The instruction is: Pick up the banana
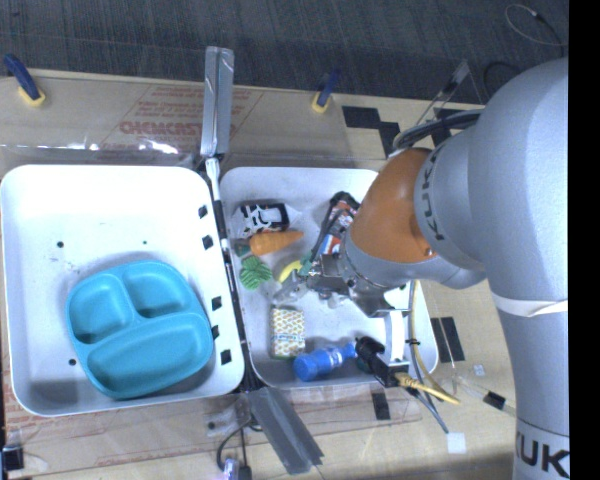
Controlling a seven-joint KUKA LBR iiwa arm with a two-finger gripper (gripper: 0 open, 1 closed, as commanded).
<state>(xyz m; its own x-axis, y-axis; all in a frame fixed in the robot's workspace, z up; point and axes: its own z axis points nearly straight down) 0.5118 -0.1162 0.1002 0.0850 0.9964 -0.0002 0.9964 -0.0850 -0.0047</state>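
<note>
While tool (302, 276) hangs low, grip unreadable | curved yellow banana (289, 269) beside it | glossy white bin (310, 181)

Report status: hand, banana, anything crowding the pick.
Hand low in right bin, at the banana; grip state unclear. Carrot and green toy crowd it.

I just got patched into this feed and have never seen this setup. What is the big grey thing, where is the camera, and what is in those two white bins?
One camera looks down at a slant on a bench. The grey arm with the orange band reaches in from the right; its gripper is low in the right bin, next to the yellow banana. I cannot tell whether it holds anything. That bin also has a carrot, a green item, a patterned packet and a blue bottle. The left bin holds a blue divided plate.
</note>
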